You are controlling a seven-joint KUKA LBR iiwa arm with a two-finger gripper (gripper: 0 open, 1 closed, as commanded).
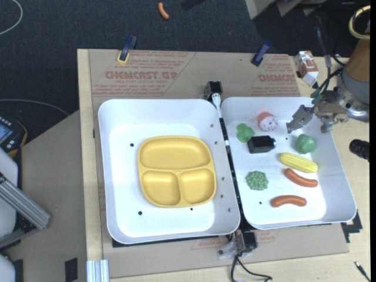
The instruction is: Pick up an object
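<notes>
The gripper (pixel 310 119) hangs at the right bin's (pixel 338 201) one o'clock with fingers spread wide, holding nothing, just above a green lump (pixel 305 143). Below lies the corn cob (pixel 298 162), its long axis running ten to four o'clock, with two sausages (pixel 301 177), peas (pixel 257 180), a black block (pixel 261 144). The left bin (pixel 117 134) holds a yellow divided tray (pixel 175 170).

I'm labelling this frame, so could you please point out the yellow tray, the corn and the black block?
yellow tray (pixel 176 170), camera view, divider ridge at its middle.
corn (pixel 298 162), camera view, mid-cob.
black block (pixel 261 144), camera view, top face.
</notes>
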